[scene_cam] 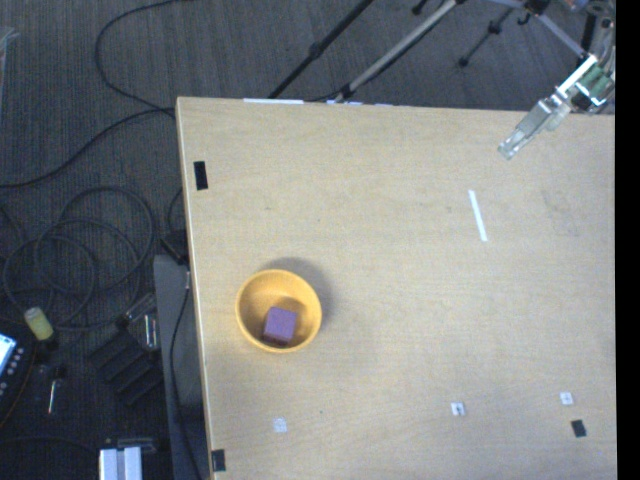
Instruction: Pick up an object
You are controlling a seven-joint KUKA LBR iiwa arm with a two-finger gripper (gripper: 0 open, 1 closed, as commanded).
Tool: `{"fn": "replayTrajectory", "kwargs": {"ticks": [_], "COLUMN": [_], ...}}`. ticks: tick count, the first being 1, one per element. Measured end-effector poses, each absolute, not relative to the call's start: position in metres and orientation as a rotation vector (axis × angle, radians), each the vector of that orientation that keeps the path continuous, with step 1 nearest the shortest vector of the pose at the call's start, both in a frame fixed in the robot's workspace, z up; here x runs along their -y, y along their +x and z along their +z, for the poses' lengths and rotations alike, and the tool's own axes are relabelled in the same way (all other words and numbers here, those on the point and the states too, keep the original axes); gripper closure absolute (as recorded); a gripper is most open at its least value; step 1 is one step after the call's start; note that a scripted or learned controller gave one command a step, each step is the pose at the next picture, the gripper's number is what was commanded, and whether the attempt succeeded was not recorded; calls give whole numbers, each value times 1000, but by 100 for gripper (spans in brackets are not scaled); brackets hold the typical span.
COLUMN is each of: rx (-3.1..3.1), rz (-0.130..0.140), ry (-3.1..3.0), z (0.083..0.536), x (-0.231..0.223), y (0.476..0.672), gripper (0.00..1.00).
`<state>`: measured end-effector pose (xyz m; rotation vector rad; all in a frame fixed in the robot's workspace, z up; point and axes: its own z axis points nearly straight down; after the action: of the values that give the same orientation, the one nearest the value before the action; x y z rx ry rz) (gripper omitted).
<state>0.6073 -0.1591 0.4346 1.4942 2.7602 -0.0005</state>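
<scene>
Although the rig line speaks of two white bins, what you see here is one plain wooden counter (420, 298), light tan, and on it one yellow bowl (279, 311). Take this bowl as your landmark. Inside the bowl lies one purple cube (281, 325), resting on the bottom, a little toward the near side of the bowl; it touches nothing else.

The gripper (512, 148) is far from the bowl, up and to the right of it, over the far right corner of the counter. It reaches in at a slant from the right edge, with the pale tip pointing down and left, toward the bowl's side. Nothing is held at its tip. You cannot tell from this view how far its tip is open, because it is small and blurred.

Between the bowl and the gripper, closer to the gripper, there is one short white strip (478, 215) lying flat on the counter. To the upper left of the bowl, near the counter's left edge, there is one small black mark (200, 175). To the lower right of the bowl you can count two small white tags (458, 408) and one black mark more.

Left of the bowl, beyond the counter edge, the dark floor (80, 88) carries several black cables (70, 258).
</scene>
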Motion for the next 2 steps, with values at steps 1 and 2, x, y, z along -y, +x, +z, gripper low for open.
{"fn": "replayTrajectory", "kwargs": {"ticks": [1, 2], "rx": [-2823, -2807], "rz": [-2, 1], "ry": [1376, 1408], "z": [402, 412], "x": [133, 49], "y": [634, 654], "gripper": [0, 0]}}
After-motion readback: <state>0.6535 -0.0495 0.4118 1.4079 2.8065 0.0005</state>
